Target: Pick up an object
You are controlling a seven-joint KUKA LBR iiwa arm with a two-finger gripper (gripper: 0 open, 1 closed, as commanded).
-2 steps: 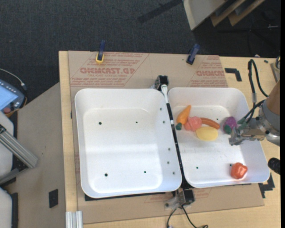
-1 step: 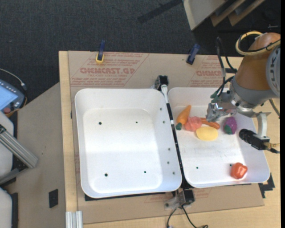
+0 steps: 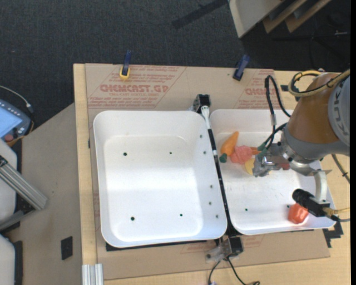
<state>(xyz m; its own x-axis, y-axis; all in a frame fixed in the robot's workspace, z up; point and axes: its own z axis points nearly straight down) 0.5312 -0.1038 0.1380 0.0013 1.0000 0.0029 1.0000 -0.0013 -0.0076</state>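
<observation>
one gripper point(image 3: 260, 167) hangs beside a pink object point(image 3: 241, 154) in the right bin point(image 3: 267, 207).

2 white bins: 1 left bin point(image 3: 150, 183), 1 right bin point(image 3: 261, 206). 5 loose things: 1 orange piece point(image 3: 230, 143), 1 pink piece point(image 3: 241, 154), 1 green piece point(image 3: 223, 158), 1 yellow piece point(image 3: 249, 166), 1 red piece point(image 3: 298, 213). 2 clamps: 1 yellow clamp point(image 3: 124, 71), 1 blue clamp point(image 3: 241, 67).

I work over a brown board point(image 3: 167, 83) printed with red lettering. Beyond its far edge lies dark grey carpet point(image 3: 83, 28). Two clamps grip that edge, a blue-and-yellow clamp point(image 3: 125, 67) and a blue clamp point(image 3: 241, 67). At the board's left in the view runs my pale surface point(image 3: 55, 222), bearing a small black square point(image 3: 67, 247). Farther out sit a slanting aluminium rail point(image 3: 19, 181) and a blue screen point(image 3: 10, 119). Past the board's far right corner stands pale wooden furniture point(image 3: 278, 14).
</observation>
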